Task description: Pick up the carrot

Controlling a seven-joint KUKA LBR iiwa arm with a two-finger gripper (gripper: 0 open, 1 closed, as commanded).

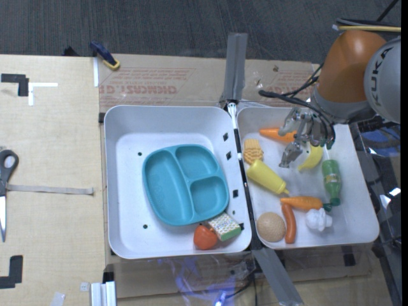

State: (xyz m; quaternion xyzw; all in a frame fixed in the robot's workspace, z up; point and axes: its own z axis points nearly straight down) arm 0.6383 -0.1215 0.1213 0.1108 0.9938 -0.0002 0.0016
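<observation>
Gripper (297, 146) hung low in the right bin (363, 231); open or closed, could not tell. It sat just beside the carrot (278, 133) near the back wall, with a banana (311, 159) crowding it. Risk: fingers could catch the banana or push the carrot off. Arm reached in from the right, wrist angled down.

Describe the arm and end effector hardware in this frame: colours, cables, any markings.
The arm has a grey shell with a broad, rounded orange band above the wrist; part of the black KUKA lettering shows on the grey at the right edge. Black cables loop off the wrist. The gripper is a compact silver-grey metal assembly ending in jaws.
</observation>
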